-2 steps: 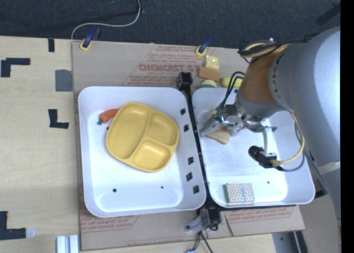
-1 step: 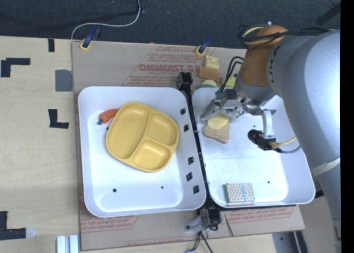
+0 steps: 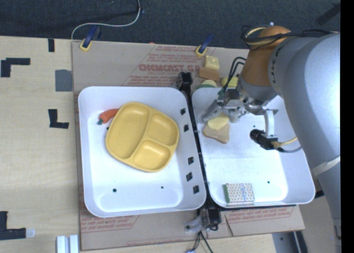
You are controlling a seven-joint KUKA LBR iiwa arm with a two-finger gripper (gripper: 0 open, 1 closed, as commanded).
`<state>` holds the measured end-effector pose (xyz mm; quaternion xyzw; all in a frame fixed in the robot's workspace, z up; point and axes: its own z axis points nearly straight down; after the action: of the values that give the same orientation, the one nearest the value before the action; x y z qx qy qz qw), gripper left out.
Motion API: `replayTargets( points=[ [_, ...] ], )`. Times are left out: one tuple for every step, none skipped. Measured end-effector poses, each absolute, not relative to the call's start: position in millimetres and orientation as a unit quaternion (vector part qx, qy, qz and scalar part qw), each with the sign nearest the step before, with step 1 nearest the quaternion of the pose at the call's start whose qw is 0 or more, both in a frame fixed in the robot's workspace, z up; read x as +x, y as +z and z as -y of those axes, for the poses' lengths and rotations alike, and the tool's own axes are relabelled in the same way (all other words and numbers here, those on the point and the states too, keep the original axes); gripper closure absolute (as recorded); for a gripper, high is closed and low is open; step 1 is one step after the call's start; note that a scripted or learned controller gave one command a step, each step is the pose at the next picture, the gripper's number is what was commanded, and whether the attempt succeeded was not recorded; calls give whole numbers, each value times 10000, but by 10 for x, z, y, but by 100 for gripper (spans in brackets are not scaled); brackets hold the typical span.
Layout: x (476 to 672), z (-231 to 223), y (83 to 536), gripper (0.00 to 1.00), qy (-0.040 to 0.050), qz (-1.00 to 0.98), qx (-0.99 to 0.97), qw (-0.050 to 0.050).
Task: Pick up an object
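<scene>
Wooden table [image 3: 33,135], two white bins; hand [image 3: 224,114] over pale wedge-shaped bread piece [image 3: 217,130], grip state unclear. Risk: off-centre pinch, wedge slips.

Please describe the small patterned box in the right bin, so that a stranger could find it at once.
Look at the right bin, the one under the grey arm. Along its near edge lies a small flat box with a green and white pattern. It lies alone, apart from the pale bread-like pieces further back.
</scene>
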<state>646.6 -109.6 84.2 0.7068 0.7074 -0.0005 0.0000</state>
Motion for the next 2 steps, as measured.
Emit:
replayTargets(
  points=[
    [6370,1086,849,0,-4,-7075,7067,7],
    [6677,953,843,0,-41,-7089,7053,-16]
  ],
)
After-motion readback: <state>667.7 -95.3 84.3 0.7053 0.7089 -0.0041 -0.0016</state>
